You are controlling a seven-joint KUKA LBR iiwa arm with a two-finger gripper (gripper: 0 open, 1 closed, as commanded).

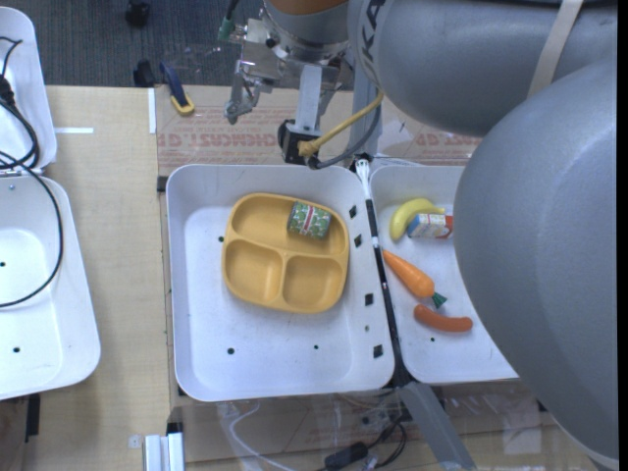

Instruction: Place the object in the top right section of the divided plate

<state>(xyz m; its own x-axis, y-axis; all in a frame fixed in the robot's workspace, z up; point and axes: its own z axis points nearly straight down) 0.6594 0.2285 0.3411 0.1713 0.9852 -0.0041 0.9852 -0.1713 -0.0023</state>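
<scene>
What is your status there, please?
Gripper raised beyond the bins. Can lies in plate's top right section. Nothing blocking.

We see a smooth, matt yellow plastic divided plate (285,253) in a glossy white plastic bin (196,292). The can (310,221) wears a printed paper-like label. The arm (510,77) shows smooth grey satin casing.
</scene>
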